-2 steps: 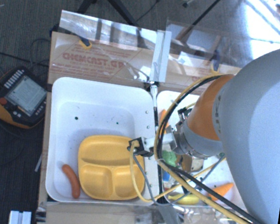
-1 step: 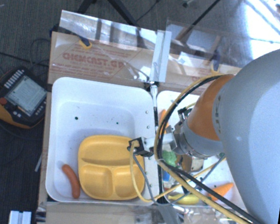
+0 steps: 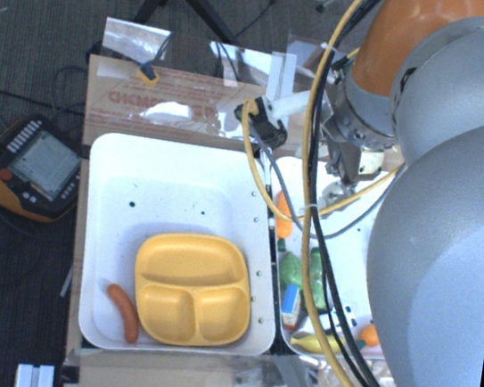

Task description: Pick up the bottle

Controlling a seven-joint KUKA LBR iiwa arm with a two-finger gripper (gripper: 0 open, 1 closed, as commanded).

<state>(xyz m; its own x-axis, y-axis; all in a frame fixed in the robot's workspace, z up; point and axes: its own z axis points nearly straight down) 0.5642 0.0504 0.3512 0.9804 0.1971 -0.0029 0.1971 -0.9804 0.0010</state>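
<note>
Camera view: the bottle (image 3: 290,300) is partly hidden by cables (image 3: 272,184) beside a yellow tray (image 3: 193,289) and sausage (image 3: 122,312), while the finger state cannot be told.

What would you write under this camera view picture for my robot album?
A grey arm leans over the right bin, while a yellow divided plate and a sausage lie in the left bin.

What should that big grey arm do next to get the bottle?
Probably lift back a little first. The grey arm with the orange band covers most of the right white bin, and what looks like the green bottle lies at that bin's left edge among cables, partly hidden, so the camera can hardly see it.
</note>
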